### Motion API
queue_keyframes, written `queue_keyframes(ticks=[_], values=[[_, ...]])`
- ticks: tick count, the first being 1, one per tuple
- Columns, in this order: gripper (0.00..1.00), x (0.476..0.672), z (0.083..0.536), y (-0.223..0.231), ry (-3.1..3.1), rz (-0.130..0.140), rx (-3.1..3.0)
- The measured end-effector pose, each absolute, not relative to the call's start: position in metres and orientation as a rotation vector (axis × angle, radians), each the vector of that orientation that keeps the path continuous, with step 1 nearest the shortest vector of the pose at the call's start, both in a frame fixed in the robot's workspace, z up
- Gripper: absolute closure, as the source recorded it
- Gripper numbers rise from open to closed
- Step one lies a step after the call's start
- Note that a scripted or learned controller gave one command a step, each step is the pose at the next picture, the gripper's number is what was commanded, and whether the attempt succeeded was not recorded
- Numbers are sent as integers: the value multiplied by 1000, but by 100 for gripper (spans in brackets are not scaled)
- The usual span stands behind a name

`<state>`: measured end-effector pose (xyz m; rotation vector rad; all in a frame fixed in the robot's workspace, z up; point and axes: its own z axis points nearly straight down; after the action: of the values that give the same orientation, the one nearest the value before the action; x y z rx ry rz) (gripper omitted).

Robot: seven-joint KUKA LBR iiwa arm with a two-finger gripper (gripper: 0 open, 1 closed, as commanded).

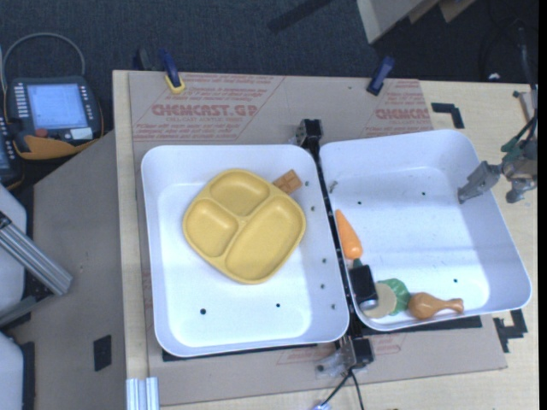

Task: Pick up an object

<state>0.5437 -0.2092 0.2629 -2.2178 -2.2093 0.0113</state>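
The orange carrot (348, 235) is lying in the right bin (410, 165), right up against the bin's left wall. Just below it, a small black block (363, 287) is sitting by the same wall. Next to the block, a green round thing (397, 290) is resting in the bottom corner with a pale disc (384, 301) lying on it. A brown toy chicken leg (432, 304) is lying just beside them, along the bottom wall.

The tool (489, 196) is hanging over the right side of this bin, well apart from all the toys. Its two fingers are spread, and nothing is sitting between them.

In the left bin (231, 323), a big yellow plate (244, 225) with three parts is lying near the top. A little brown block (287, 181) is peeking out at the plate's top right edge, touching it.

Both bins are sitting side by side on the tabletop (256, 109), touching each other in the middle.
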Motion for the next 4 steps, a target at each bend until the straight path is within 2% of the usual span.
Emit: queue_keyframes(ticks=[1,4], values=[[0,546,270,-208,-2222,1,-2222],[0,544,101,-200,-2221,3,-2221]])
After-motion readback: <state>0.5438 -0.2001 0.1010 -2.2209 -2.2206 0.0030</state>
